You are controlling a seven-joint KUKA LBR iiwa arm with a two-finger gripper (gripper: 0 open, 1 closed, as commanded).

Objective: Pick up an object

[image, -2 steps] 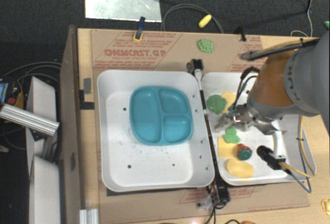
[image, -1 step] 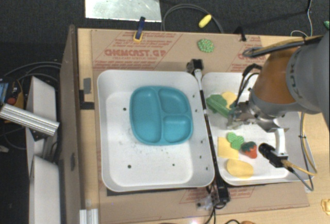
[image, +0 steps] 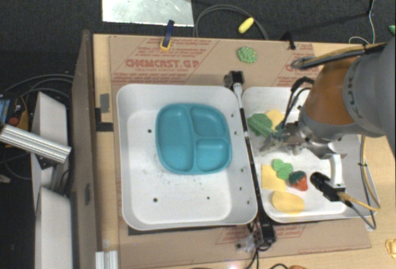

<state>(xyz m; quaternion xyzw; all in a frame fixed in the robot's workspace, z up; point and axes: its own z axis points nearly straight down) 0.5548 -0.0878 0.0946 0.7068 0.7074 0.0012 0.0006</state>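
The arm (image: 352,98) comes in from 3 o'clock and bends down over the right bin (image: 322,215). Its gripper (image: 276,136) is low in that bin, just at the 3 o'clock side of a dark green object (image: 260,123), which lies near the bin's wall at 9 o'clock. I cannot tell how the claw stands, because the wrist covers it. A pale yellow piece (image: 274,117) lies at 12 o'clock from the gripper, touching the dark green object. Toward 6 o'clock lie a small green bumpy toy (image: 283,168), a flat yellow piece (image: 271,179), a red object (image: 299,182) and a rounded yellow object (image: 288,201), all close together. The left bin (image: 139,200) bears a blue divided plate (image: 193,138) near its middle.
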